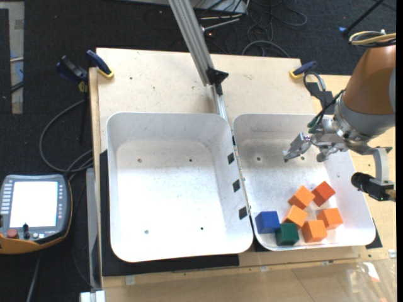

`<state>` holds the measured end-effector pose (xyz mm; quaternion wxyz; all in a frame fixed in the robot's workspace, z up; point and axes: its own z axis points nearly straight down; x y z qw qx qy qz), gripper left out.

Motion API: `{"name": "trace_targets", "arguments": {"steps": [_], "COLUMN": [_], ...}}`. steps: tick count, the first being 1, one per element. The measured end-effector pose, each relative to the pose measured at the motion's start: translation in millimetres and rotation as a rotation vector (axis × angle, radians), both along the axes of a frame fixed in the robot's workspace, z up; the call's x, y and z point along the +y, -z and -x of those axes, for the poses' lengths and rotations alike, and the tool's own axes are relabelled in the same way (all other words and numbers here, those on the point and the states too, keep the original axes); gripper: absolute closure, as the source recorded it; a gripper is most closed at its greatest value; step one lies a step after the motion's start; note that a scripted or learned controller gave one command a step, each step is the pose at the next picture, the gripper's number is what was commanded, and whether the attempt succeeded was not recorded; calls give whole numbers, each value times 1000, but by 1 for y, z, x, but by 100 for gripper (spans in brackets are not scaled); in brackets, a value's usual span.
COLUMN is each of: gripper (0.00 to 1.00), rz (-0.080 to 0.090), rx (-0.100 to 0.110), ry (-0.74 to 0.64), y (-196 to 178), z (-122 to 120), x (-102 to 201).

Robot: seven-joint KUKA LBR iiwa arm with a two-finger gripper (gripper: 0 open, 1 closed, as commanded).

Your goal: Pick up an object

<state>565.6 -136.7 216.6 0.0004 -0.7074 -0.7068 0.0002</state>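
Claw (301,148) over right bin (264,128), nothing between its fingers (open or closed: cannot tell). Blocks (306,214) clustered near front corner, apart from claw.

— Where was the end effector (306,148)?
— Over the right bin (264,131), toward its far edge, gripping nothing.
— And the blocks?
— Orange blocks (313,214), a blue block (267,221) and a green block (288,234) clustered at that bin's near edge.

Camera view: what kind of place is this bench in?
Probably a robotics lab. A grey handheld teach pendant lies on the dark floor, loose black cables trail behind the pale wooden bench, and small coloured blocks sit in the right white bin.
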Motion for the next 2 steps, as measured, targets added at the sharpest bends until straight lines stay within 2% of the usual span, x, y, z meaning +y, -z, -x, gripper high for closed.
{"name": "trace_targets", "arguments": {"steps": [1,2], "gripper": [0,0], "rz": [-3,-4], "rx": [2,1], "ry": [-10,-12], "y": [23,22], "z": [25,39], "x": [83,166]}}
